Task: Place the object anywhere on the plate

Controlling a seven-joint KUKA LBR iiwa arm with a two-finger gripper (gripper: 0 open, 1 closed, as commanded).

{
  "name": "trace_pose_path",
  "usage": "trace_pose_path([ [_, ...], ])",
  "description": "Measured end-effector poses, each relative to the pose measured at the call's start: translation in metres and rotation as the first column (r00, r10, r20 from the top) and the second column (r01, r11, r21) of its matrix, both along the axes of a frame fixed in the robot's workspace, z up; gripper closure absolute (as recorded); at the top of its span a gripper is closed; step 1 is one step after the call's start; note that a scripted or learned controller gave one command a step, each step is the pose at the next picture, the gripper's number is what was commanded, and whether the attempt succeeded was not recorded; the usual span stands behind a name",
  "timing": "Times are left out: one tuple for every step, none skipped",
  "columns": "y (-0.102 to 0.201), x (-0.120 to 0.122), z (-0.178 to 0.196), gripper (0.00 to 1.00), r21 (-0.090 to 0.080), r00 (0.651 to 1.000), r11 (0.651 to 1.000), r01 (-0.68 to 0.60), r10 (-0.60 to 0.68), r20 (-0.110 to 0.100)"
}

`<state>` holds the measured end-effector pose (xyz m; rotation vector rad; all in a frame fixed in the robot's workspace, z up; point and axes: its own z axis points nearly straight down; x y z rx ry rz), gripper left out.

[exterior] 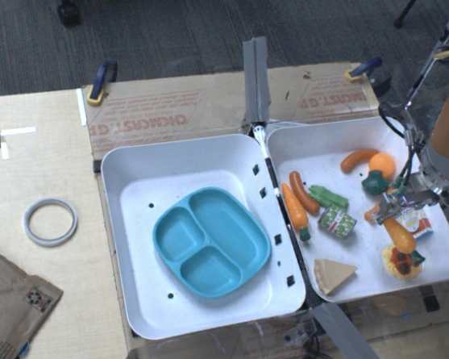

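I see gripper [392, 209] low at right bin's [367, 282] right edge; grip state unclear. Toy food there [399, 236] looks light, hard, slick; grasp mid-body. Plate [210, 241] waits in left bin [133, 226].

The light blue plastic plate with three compartments [212, 241] is lying flat inside the left white bin. It is sitting slightly rotated, near the bin's middle.

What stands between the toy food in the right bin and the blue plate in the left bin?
Only the two bins' adjoining walls, running between the toy food and the blue plate. Nothing lies on the plate's compartments, and no loose item sits in the path.
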<state>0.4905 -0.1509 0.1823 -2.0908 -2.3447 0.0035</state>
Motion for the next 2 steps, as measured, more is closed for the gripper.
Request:
trace_pose_path([
  [0.076,0.025,0.008,1.00,0.000,0.995,0.995,-0.095,0.095,0.000],
  [0.178,0.054,0.008,1.00,0.000,0.996,0.996,-0.090,0.090,-0.001],
])
